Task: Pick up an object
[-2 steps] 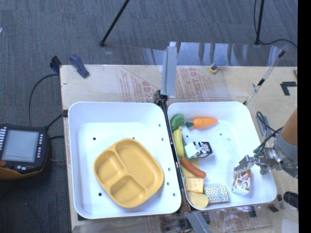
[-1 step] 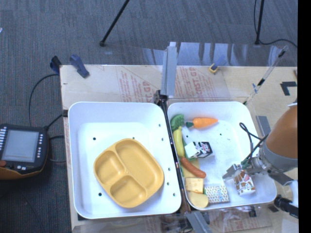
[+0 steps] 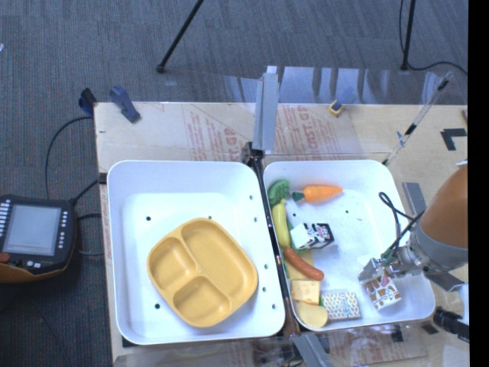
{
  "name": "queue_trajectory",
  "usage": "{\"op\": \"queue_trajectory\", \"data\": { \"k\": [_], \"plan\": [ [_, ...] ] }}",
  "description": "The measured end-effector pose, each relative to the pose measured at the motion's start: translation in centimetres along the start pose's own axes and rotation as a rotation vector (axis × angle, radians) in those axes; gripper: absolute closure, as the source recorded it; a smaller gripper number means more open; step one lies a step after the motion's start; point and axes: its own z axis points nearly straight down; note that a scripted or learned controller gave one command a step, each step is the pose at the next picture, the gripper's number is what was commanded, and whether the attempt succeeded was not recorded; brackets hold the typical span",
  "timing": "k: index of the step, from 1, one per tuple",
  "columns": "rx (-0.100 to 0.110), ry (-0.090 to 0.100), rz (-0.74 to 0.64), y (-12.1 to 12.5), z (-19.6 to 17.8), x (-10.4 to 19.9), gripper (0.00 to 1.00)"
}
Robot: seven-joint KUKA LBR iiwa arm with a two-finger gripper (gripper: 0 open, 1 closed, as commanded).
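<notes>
My gripper [image 3: 381, 269] is low over the right bin's [image 3: 359, 176] front right part, at the end of the grey arm with the orange band [image 3: 460, 209]. A small white box with a red pattern [image 3: 384, 292] sits right at the gripper's tip, touching or just under it; I cannot tell whether it is gripped. Further left in this bin lie an orange carrot [image 3: 321, 193], a green vegetable [image 3: 278, 190], a yellow banana [image 3: 280, 222], a black-and-white carton [image 3: 312, 235], a red sausage [image 3: 303, 264], a cheese piece [image 3: 306, 290], a pale round slice [image 3: 312, 314] and a patterned flat pack [image 3: 341, 305].
The left bin [image 3: 130, 197] holds a yellow divided plate [image 3: 201, 271]. A black cable [image 3: 393, 209] loops over the right bin near the arm. A teach pendant [image 3: 34, 235] lies on the floor at the left. A metal post [image 3: 267, 113] stands behind the bins.
</notes>
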Motion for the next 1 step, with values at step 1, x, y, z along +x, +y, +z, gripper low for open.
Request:
{"op": "queue_trajectory", "data": {
  "k": [1],
  "plan": [
    [-0.008, -0.004, 0.074, 1.90, -16.01, 7.96, 1.00]
  ]
}}
